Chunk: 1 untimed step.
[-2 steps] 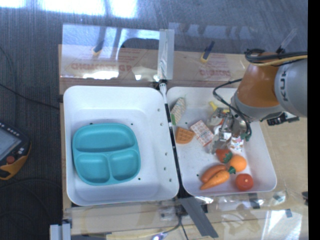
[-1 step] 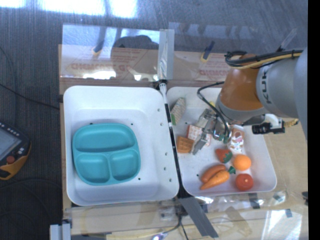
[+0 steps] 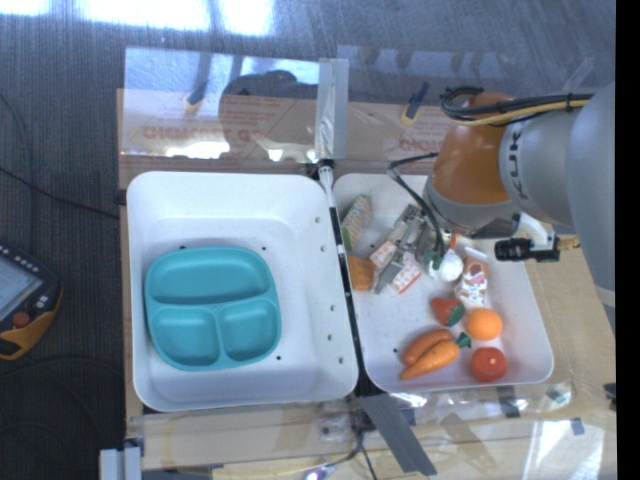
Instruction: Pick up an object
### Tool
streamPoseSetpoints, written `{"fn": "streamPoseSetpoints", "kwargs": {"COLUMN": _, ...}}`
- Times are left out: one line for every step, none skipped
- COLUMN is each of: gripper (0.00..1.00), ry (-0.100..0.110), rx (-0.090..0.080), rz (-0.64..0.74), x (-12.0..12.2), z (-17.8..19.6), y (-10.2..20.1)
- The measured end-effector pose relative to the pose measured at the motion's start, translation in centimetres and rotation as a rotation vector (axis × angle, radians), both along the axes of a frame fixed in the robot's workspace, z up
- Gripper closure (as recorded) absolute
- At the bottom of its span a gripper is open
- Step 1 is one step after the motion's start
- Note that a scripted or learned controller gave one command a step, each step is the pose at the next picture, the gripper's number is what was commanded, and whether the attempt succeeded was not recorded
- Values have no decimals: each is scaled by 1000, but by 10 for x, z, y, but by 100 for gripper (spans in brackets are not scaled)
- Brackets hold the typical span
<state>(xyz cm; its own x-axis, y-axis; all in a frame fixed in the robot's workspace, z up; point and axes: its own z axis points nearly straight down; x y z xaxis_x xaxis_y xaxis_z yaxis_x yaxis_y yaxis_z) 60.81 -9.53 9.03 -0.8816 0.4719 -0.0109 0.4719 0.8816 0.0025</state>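
My gripper (image 3: 400, 253) is low in the right bin (image 3: 520, 298), at its upper middle, reaching in from the grey and orange arm (image 3: 480, 168). It hovers over or touches a small white and red packet (image 3: 397, 274). Just left of it lie a brown piece (image 3: 361, 273) and a pale wrapped item (image 3: 356, 215). To its right are a small white figure (image 3: 472, 284) and a strawberry (image 3: 447, 311). Further toward the front lie an orange (image 3: 484, 324), a tomato (image 3: 488, 364) and two carrots (image 3: 430, 353).
The left bin (image 3: 170, 198) holds a teal divided plate (image 3: 212, 306). A raised divider (image 3: 342, 278) separates the two bins. A clear plastic sheet (image 3: 250, 118) lies behind the bins. A handheld pendant (image 3: 20, 303) sits at the far left.
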Motion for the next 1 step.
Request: {"fn": "streamPoseSetpoints", "kwargs": {"gripper": 0, "ry": -7, "rx": 4, "rz": -154, "x": -29, "z": 1, "y": -3}}
